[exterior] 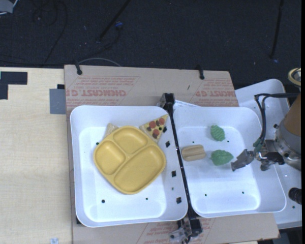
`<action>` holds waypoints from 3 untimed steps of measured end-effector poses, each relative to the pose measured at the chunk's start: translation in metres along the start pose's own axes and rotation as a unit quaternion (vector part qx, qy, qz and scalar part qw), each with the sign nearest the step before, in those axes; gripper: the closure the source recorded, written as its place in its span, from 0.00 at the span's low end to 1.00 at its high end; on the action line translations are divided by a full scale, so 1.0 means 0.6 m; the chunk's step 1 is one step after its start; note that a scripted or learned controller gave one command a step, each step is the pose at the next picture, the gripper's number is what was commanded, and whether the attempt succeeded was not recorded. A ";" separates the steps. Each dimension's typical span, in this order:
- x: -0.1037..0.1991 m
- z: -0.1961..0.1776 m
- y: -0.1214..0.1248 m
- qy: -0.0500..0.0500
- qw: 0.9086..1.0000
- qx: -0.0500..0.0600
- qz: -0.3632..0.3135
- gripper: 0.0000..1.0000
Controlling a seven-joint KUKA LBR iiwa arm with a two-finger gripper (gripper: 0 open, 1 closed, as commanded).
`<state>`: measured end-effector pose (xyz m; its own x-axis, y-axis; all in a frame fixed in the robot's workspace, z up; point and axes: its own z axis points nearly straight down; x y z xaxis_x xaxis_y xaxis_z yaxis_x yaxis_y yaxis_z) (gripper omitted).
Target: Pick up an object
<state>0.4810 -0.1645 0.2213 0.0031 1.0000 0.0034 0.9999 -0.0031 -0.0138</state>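
Note:
The right bin (pixel 229 197) holds a tan bread roll (pixel 193 152) near its left wall and two green leafy pieces, one further back (pixel 217 132) and one beside the roll (pixel 221 157). My gripper (pixel 250 165) hangs over the bin's right side, just right of the nearer green piece and apart from it. Its fingers (pixel 240 161) are spread open with nothing between them. In the left bin (pixel 91 197) lies a yellow divided plate (pixel 130 159), with a pizza slice (pixel 156 126) at its far right corner.
A black divider (pixel 175 156) runs between the two bins. Both bins rest on a cardboard sheet (pixel 142 88). A wooden bench top (pixel 25 156) lies to the left. The arm's cables (pixel 262 116) loop over the right bin's far corner.

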 end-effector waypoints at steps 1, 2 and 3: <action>0.000 -0.008 0.004 -0.001 1.000 -0.005 -0.001 0.00; 0.001 0.064 0.006 0.000 1.000 -0.003 -0.001 0.00; 0.015 0.141 0.006 0.000 1.000 -0.003 -0.001 0.00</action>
<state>0.4838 -0.1555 0.1367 0.0008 1.0000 0.0035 1.0000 -0.0007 -0.0081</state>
